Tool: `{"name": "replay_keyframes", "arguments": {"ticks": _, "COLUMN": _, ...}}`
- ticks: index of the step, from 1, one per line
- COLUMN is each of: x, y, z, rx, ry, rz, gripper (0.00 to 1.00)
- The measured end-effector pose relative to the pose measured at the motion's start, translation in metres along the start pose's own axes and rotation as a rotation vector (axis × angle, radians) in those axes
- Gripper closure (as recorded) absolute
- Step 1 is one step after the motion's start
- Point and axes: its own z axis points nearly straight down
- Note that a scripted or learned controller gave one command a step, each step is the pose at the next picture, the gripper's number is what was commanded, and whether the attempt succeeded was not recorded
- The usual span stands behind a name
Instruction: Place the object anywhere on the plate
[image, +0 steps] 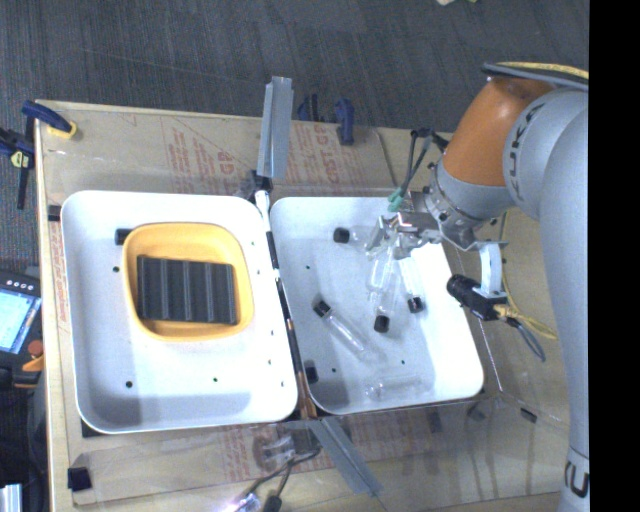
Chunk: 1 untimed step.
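gripper poised over right-hand shallow white bin, grasp impossible to tell, nearest clear black-capped plastic tube just beneath, lying near-to-far, rounded yellow plate well apart to view's left, in the other bin.

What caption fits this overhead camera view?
Gripper hovers low over clear tubes in the right bin; yellow plate sits in the left bin.
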Motion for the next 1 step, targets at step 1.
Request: {"name": "replay_keyframes", "arguments": {"ticks": 1, "x": 0.0775, "y": 0.0048, "z": -0.0006, "rx": 0.003, "ry": 0.003, "rz": -0.137, "gripper": 1.00}}
